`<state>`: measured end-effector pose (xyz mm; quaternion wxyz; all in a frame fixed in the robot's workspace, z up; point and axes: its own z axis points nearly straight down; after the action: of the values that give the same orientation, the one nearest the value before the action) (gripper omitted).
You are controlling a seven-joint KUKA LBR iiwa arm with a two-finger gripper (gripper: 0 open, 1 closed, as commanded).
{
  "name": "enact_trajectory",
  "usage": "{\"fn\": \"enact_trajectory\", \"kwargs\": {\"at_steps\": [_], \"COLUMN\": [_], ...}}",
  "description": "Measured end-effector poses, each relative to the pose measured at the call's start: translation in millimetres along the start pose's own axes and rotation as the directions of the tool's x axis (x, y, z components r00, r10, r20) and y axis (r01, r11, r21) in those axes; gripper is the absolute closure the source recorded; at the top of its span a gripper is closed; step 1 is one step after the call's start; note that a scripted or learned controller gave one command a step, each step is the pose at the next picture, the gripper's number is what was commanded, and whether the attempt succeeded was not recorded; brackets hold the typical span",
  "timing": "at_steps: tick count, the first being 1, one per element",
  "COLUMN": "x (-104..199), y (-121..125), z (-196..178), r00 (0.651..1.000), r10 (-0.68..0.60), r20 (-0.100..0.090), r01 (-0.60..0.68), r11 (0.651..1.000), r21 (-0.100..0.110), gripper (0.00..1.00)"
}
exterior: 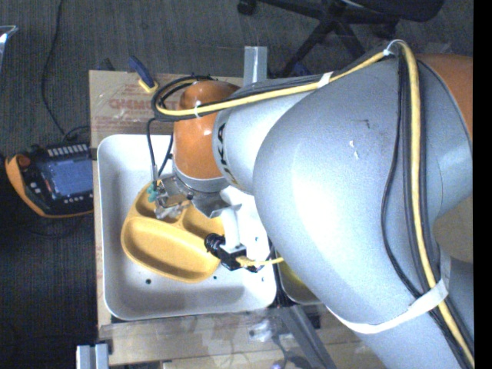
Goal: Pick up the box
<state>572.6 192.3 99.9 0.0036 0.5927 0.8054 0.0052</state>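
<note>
A large yellow object with rounded corners (pixel 165 248), which may be the box, lies in the left white bin (pixel 115 206) toward its front. A second, smaller yellow piece (pixel 144 201) sits just behind it. My gripper (pixel 171 200) reaches down into this bin below the orange wrist band (pixel 198 121), directly over the spot where the two yellow pieces meet. The wrist body and cabling hide the gripper's tip. A black connector with a yellow cable (pixel 223 250) hangs beside the large yellow object.
The grey arm (pixel 346 191) covers the right bin and most of the view. A sliver of the right bin (pixel 296 289) shows under it. A teach pendant (pixel 55 179) lies left of the bench; a chair base (pixel 330 14) stands behind it.
</note>
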Motion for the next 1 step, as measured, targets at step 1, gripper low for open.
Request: {"fn": "enact_trajectory", "kwargs": {"at_steps": [1], "x": [-26.9], "y": [-48.5], "z": [-2.7], "r00": [0.983], "r10": [0.182], "r20": [0.0], "r01": [-0.182], "r11": [0.983], "r21": [0.007], "gripper": [1.0]}}
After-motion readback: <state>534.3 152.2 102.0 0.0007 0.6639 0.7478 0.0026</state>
